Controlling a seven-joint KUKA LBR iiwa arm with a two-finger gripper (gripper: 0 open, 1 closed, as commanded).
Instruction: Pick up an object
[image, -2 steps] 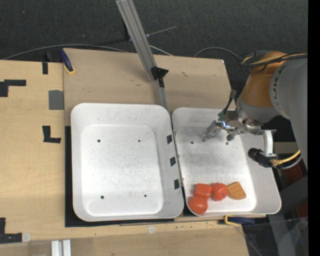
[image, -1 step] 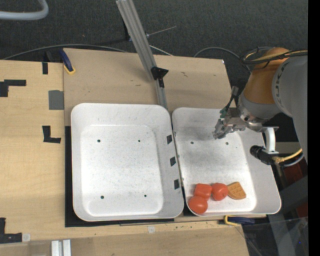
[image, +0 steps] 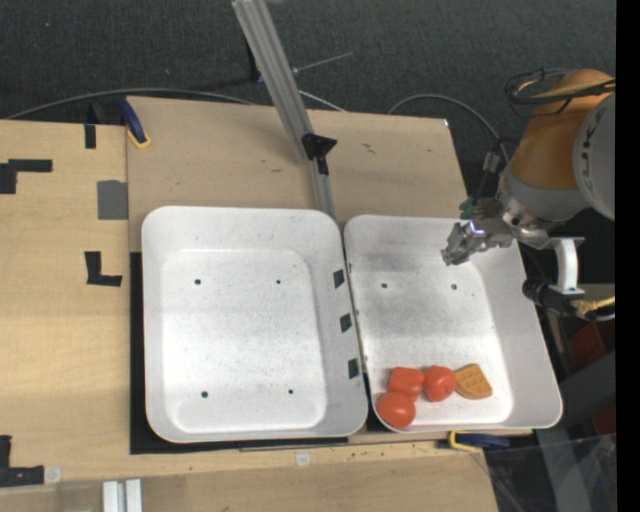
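Looking down from the camera view, you find the gripper (image: 459, 246) over the right bin's (image: 420, 300) far right corner; you cannot tell how its jaws stand. Three red objects (image: 412, 390) and an orange piece (image: 473, 381) cluster along that bin's near edge. The left bin (image: 240, 320) sits beside it on the worktop (image: 60, 300).

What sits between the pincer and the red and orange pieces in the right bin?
Nothing: in the camera view, bare bin floor separates the pincer from the pieces.
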